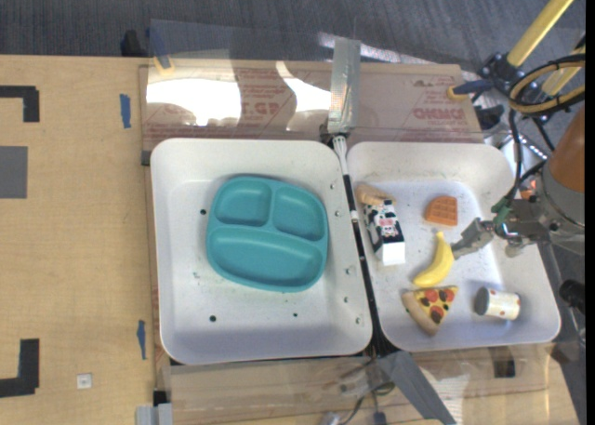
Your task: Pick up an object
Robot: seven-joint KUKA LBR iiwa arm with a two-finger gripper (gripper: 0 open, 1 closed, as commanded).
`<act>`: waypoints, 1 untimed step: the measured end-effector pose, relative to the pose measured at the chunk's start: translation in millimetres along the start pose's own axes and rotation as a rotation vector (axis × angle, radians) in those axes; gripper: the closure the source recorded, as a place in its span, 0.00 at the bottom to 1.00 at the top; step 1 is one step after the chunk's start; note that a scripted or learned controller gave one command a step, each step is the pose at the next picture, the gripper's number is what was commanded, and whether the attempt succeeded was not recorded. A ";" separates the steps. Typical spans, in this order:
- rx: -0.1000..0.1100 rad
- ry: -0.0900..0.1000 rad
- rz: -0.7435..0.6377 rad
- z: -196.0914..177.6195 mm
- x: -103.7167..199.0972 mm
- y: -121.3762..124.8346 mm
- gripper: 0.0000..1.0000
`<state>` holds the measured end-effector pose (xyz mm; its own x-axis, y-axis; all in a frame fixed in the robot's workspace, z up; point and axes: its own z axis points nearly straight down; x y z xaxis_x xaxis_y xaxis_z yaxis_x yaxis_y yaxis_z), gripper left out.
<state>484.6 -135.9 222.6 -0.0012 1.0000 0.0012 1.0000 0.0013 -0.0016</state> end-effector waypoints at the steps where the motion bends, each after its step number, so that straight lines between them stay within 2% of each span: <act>1: -0.004 0.000 0.052 89.8 37.9 98.6 0.00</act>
<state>583.0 -97.8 132.6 0.0504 0.9987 0.0013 0.9987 -0.0504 0.0028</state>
